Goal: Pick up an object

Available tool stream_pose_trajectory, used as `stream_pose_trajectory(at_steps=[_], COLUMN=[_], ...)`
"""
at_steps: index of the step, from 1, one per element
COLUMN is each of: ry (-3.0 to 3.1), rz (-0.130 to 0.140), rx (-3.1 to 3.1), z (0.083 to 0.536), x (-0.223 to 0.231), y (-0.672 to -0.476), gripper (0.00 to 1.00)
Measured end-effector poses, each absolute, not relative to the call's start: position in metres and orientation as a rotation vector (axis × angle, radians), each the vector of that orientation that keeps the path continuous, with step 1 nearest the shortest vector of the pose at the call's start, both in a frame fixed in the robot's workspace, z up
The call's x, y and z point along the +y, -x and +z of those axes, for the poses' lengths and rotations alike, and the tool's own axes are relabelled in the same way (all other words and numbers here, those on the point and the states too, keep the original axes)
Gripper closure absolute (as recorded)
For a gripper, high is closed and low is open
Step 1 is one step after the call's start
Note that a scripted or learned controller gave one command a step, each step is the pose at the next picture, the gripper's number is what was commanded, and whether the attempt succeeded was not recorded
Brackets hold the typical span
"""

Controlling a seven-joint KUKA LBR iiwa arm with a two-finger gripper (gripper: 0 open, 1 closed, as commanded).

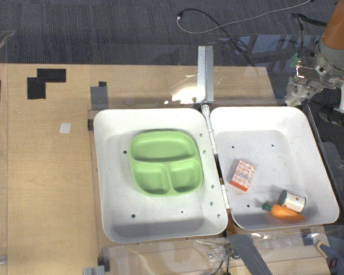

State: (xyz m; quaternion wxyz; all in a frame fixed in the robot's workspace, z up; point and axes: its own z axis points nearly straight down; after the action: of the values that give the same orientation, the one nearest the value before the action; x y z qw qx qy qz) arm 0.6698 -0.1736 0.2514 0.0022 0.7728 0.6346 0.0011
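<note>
The right bin (262, 127) holds three small things. A red and white packet (242, 175) lies near its middle. An orange carrot with a green tip (285, 213) rests against the front wall, touching a small silver and white cylinder (292, 200) just behind it. A green divided plate (164, 163) sits in the left bin (114, 182). My gripper (302, 88) hangs at the far right corner of the right bin, above its rim and well away from all three small things. Nothing shows in its grasp.
A metal post (205, 73) stands behind the seam between the bins. A black cable (212, 21) trails across the dark floor at the back. The wooden bench (42, 168) stretches out left of the bins.
</note>
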Motion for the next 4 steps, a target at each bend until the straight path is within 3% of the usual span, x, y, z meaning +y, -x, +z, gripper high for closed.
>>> stream_pose_trajectory(at_steps=[1,2,3,4], ry=[-2.085,-2.009,-2.355,-2.475], rz=[0.004,0.006,0.007,0.008], rx=[2.344,2.406,2.073,1.924], z=[0.182,0.207,0.097,0.208], x=[-0.155,-0.153,-0.112,-0.157], y=[-0.67,-0.671,-0.644,-0.652], gripper=[1.0,1.0,1.0,1.0])
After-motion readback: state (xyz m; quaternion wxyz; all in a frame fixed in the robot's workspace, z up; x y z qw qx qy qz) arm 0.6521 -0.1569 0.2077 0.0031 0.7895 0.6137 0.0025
